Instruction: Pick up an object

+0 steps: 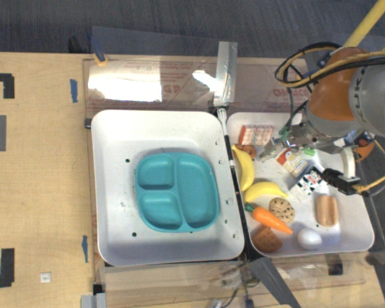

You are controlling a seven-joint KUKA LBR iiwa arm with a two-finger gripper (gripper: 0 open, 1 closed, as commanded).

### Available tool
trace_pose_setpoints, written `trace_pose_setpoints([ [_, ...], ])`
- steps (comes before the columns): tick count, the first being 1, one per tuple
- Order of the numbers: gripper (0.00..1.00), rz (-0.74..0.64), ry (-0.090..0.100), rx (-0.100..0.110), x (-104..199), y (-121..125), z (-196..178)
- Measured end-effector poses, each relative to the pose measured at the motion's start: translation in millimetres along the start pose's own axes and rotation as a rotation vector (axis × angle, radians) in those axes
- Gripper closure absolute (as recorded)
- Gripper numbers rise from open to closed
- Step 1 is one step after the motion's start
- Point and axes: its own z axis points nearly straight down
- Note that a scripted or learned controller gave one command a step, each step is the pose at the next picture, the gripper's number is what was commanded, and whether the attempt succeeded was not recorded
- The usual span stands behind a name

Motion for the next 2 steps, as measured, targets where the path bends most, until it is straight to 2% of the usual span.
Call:
trace_pose_setpoints([
  [1,0.00,0.056,-0.001,0.028,4,48,3],
  [2,0.00,0.051,-0.002,0.004,-4,-18,1],
])
